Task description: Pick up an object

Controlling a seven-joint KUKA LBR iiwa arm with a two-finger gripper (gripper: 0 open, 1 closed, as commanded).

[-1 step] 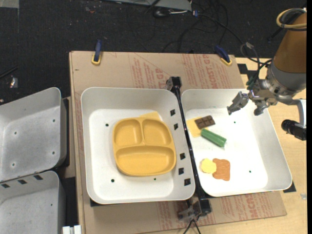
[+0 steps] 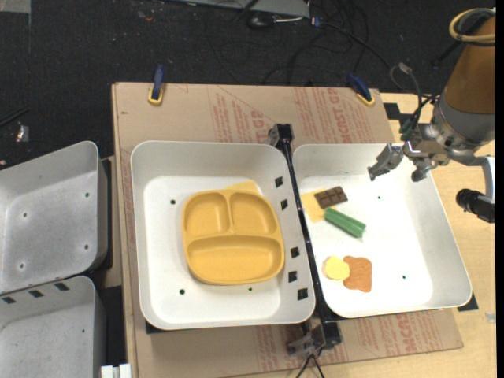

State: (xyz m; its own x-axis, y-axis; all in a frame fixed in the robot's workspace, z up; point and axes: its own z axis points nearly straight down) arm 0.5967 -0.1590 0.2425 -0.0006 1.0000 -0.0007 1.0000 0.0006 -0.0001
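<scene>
In the right bin lie a green cylinder-like piece, a brown chocolate-like bar on a yellow flat piece, a small yellow round piece and an orange flat piece. My gripper hangs over the bin's far right part, above and to the right of the brown bar. Its two fingers stand apart with nothing between them.
The left bin bears a yellow sectioned tray. A black divider runs between the bins. Grey metal lids lie left of the bench. Blue-and-yellow clamps hold the cardboard at the back.
</scene>
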